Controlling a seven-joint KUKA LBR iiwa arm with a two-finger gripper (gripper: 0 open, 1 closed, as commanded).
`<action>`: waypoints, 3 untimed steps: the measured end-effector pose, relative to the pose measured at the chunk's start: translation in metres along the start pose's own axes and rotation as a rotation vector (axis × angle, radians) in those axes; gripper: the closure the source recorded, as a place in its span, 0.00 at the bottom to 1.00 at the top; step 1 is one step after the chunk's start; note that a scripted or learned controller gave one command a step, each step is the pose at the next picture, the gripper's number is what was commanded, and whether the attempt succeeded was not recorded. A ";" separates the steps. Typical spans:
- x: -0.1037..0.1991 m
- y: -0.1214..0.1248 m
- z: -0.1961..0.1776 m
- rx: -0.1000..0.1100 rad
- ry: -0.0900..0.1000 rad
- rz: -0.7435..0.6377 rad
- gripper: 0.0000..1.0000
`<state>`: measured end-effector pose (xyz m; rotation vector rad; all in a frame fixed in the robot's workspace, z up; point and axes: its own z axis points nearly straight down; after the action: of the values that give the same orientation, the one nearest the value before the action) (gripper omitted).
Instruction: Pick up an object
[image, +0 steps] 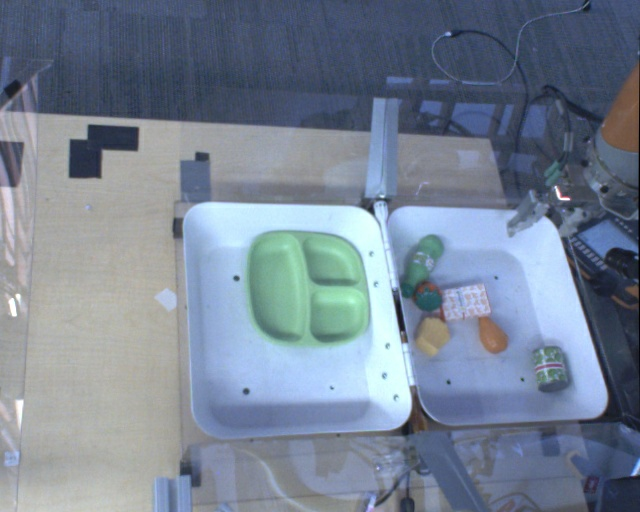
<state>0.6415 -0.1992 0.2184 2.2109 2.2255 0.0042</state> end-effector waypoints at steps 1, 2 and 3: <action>0.038 -0.051 0.097 -0.001 0.000 -0.166 0.00; 0.087 -0.079 0.128 -0.012 0.000 -0.206 0.00; 0.087 -0.076 0.115 -0.017 0.001 -0.208 1.00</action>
<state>0.5653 -0.1124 0.1026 1.9606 2.4335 0.0235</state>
